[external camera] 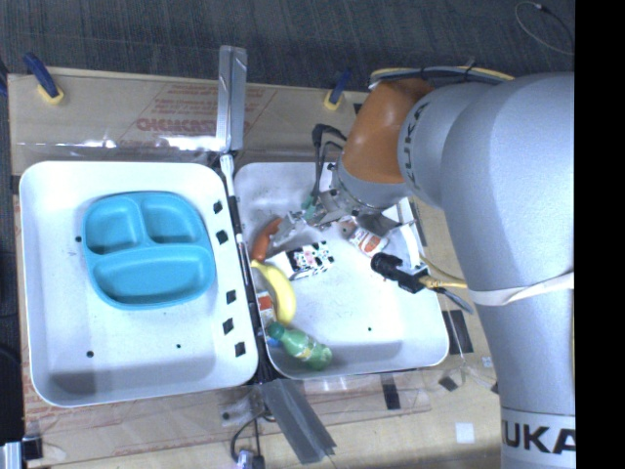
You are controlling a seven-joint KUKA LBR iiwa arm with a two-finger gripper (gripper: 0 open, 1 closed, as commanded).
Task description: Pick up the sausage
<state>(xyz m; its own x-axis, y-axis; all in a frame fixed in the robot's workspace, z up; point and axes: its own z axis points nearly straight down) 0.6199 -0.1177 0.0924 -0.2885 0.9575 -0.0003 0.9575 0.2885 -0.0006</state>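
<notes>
The sausage [265, 238] lies in the right bin [410, 345], at its left wall just above the banana [279, 291]. My pincer [311, 213] hovers just right of the sausage; whether it is parted or closed I cannot tell, and I see nothing in it. I judge this the approach: next, shift left and descend.
</notes>
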